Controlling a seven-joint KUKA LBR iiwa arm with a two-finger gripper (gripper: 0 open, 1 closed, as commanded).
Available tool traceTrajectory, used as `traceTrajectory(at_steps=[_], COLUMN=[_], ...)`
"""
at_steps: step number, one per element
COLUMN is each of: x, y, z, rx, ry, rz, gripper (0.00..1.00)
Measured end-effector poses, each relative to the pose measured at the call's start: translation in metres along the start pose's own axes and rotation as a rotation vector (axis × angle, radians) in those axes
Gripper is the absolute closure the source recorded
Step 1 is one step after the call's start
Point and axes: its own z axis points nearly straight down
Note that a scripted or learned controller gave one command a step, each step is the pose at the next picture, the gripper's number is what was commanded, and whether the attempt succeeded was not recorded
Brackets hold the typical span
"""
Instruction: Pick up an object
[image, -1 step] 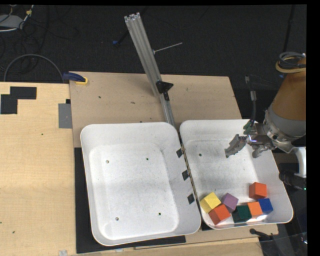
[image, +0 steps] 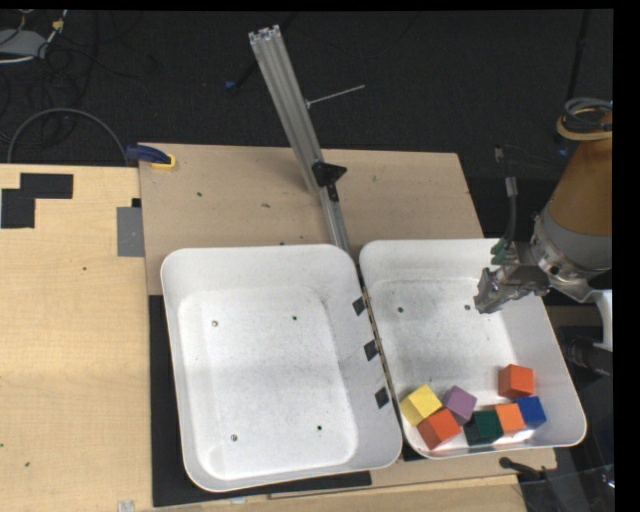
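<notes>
The gripper is seen small and dark against the right bin; whether its fingers are spread or pressed together cannot be told. The arm is cut off at the right edge. Bare floor is left across most of the right bin. The blocks are clustered at its near edge, well apart from the gripper: yellow, purple, green, blue, orange and red-orange ones.

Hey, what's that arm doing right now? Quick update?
Gripper over the right bin, nothing seen in it. Blocks clustered at the near edge: yellow block, purple block, red block. Nothing between gripper and blocks.
</notes>
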Motion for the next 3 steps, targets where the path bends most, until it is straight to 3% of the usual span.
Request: traceTrajectory(at_steps=[1, 2, 3], x=[0.028, -0.001, -0.06], y=[-0.026, -0.02, 0.004], z=[-0.155, -0.238, -0.235], rx=[-0.01, -0.01, -0.002], ry=[-0.002, -0.003, -0.003], rz=[-0.015, -0.011, -0.008], gripper=[1.0, 1.0, 1.0])
